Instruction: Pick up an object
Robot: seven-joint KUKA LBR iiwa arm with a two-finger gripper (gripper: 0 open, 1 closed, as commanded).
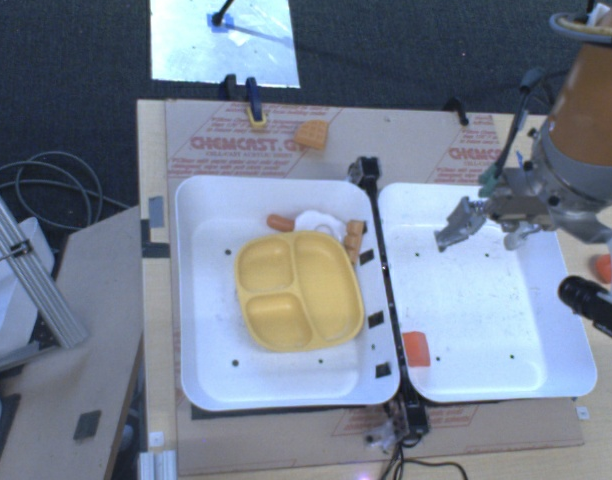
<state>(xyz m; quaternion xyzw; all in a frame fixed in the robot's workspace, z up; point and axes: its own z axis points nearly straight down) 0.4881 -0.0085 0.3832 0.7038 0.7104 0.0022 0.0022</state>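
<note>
While gripper (483,227) hangs over right bin (546,378), fingers look apart w/ nothing between them.
Orange block (416,348), lower centre of frame, long axis approx vertical.

A robotics lab is shown: two white bins (286,193) are set on a protective sheet-covered bench (406,133), loose cables (46,183) are coiled on dark carpet (66,58), and aluminium framing (26,278) is seen alongside.

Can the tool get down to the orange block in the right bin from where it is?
Probably yes. The tool hangs over the right bin, and the orange block sits alone by that bin's near left wall, nothing over it. The wall beside it may crowd one finger.
</note>
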